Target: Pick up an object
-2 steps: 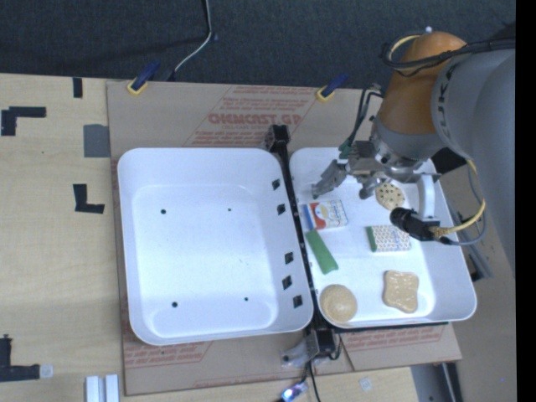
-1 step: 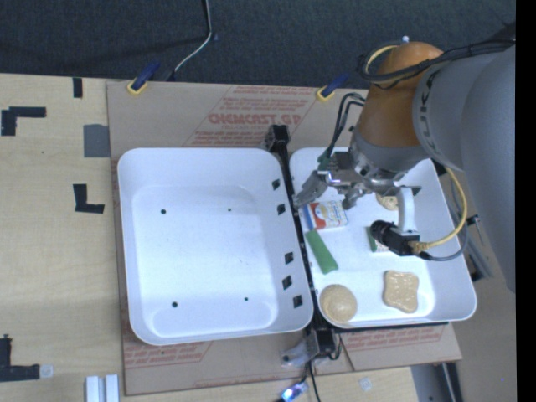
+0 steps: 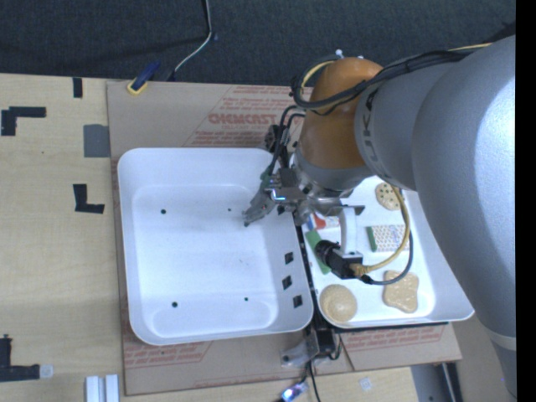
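Though nearest, at right bin's [image 3: 448, 312] front edge: tan round [image 3: 338, 302] and lobed [image 3: 401, 291] pieces, unpicked, likely targets. Beyond, over left bin [image 3: 142, 174]: gripper [image 3: 261, 205], grip state impossible to tell, nothing visibly held. Next, probably: swing back right, descend.

Red printed lettering on cardboard sheet [image 3: 226, 117], upside down, not legible

My gripper [image 3: 254, 213] hangs over the left bin [image 3: 142, 174], near its right wall. In the right bin [image 3: 448, 308], three flat pieces [image 3: 339, 302] lie along the near side.
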